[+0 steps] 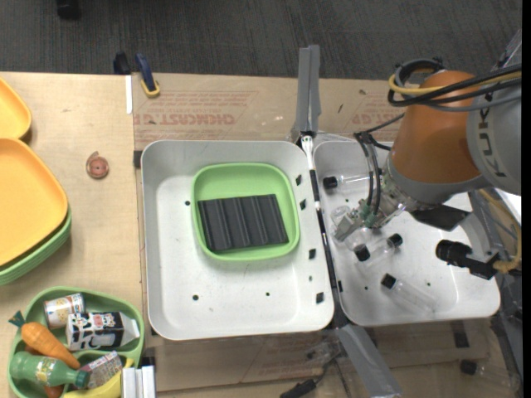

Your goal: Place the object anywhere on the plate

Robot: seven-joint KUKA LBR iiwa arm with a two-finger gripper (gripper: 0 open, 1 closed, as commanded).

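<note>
A square green plate (242,175) sits in the left white bin (166,247). On it lies a dark grey ridged rectangular object (244,222), flat and roughly centred. My gripper (360,217) hangs low over the left part of the right bin (465,301), below the orange wrist band, well to the right of the plate. It is down among several small clear vials with black caps (362,254), and the wrist hides much of it. Whether it holds anything is not visible.
More black-capped vials (388,282) and a clear bottle (412,293) are scattered in the right bin. Yellow plates (25,201) and a green bowl of toy food (70,338) stand on the bench at left. A grey post (309,81) rises behind the bins.
</note>
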